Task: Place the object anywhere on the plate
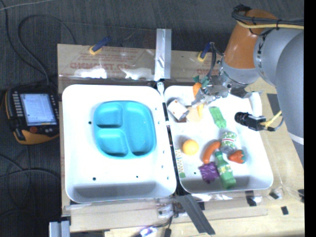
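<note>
A blue plate [124,128] with three compartments lies in the left bin [79,181]. My gripper [206,91] hangs low over the far left part of the right bin [261,174]. A small orange carrot-like toy [197,89] with a green top sits right against its left side. I cannot tell whether the toy is held. Just below the gripper lie a pale yellow piece [196,113] and a white and brown piece [176,109].
The right bin also holds a yellow-orange ball [190,146], an orange sausage shape [211,151], a green strip [217,117], a small can [228,139], a red fruit [237,156], purple grapes [209,172] and a green bottle [226,172]. A teach pendant [32,113] lies left of the bench.
</note>
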`<state>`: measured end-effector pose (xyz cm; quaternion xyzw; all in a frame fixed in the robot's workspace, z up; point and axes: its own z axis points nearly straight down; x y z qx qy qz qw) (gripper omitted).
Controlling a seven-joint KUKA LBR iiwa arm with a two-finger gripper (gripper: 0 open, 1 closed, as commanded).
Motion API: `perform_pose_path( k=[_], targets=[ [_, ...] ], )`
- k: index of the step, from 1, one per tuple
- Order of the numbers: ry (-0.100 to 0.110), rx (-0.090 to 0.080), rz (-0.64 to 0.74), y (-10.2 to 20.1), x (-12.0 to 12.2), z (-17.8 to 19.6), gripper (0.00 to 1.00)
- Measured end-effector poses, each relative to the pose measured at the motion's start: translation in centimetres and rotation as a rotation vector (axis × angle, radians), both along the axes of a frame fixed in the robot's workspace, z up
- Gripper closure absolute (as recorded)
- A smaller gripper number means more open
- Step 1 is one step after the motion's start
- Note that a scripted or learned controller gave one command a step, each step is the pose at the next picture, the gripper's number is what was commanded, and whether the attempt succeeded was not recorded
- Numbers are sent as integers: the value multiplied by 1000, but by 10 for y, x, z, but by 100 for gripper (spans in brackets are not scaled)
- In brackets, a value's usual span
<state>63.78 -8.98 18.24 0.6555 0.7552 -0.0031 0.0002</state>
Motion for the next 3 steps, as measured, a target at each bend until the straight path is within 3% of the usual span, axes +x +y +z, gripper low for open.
perform_pose_path(
  k=[2, 3],
  targets=[
    [1, 5, 275, 155, -47, 0, 100],
    [1, 6, 274, 155, -47, 0, 0]
  ],
)
